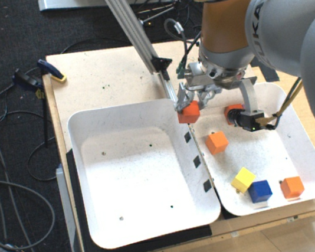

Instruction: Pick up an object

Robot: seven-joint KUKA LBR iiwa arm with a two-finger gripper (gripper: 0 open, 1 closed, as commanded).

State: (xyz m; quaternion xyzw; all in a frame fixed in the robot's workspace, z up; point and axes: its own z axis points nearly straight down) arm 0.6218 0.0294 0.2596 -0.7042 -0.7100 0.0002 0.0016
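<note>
Fingers (188, 104) around matte red-orange cube (189, 113) — above right bin (304, 145).

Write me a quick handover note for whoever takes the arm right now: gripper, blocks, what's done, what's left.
Gripper: shut on a red block, raised over the seam between the two bins.
Right bin: orange block mid-bin; yellow block, blue block and another orange block near the front edge.
Done: one block picked up, it appears.
Left: confirm the hold is secure as the arm moves.
</note>
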